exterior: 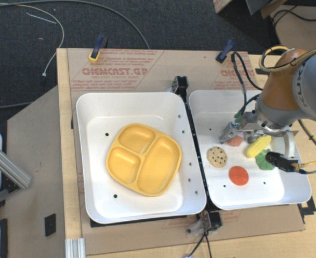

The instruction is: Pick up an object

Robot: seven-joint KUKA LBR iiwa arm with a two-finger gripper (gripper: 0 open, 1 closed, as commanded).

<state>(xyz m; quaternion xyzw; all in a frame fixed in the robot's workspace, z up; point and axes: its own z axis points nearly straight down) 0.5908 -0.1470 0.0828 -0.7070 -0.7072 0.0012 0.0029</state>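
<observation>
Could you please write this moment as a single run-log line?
arm: over right bin | end effector: low above pinkish item | nearby: corn, cookie, tomato | left bin: yellow plate

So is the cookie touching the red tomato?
Apart. The camera view shows the cookie and the red tomato lying in the right bin with a strip of bare white floor between them.

Red print on the brown cardboard sheet covering the bench reads "CHEMCAST GP" behind the left bin. The same lettering repeats behind the right bin, too cut off to read fully.
</observation>
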